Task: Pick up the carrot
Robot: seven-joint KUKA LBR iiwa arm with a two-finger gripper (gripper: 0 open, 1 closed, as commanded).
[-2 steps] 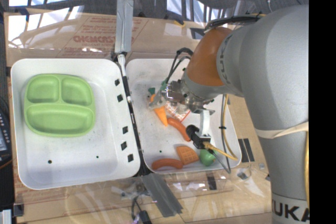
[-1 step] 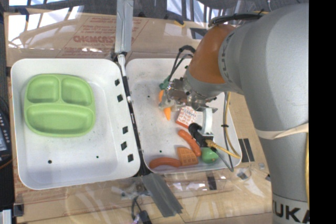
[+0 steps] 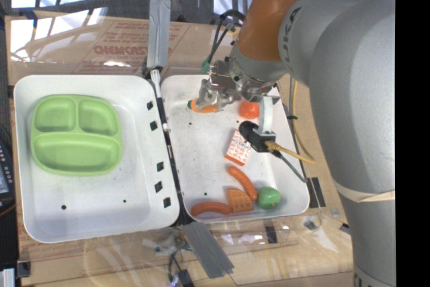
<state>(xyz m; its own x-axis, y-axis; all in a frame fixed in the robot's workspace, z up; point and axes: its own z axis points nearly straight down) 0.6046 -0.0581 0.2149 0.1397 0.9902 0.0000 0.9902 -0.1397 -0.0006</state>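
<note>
The carrot (image 3: 203,106) is a small orange piece in the back left part of the right bin (image 3: 201,165). My gripper (image 3: 212,96) is directly over it, its tip touching or nearly touching the carrot's top. The gripper body hides part of the carrot. I cannot tell whether the carrot rests on the bin floor or is lifted off it.
In the right bin there are also an orange-red block (image 3: 249,109), a red and white packet (image 3: 238,148), two sausages (image 3: 242,181) (image 3: 209,208), a waffle piece (image 3: 239,199) and a green lime (image 3: 269,197). A green divided plate (image 3: 75,134) lies in the left bin (image 3: 101,212).
</note>
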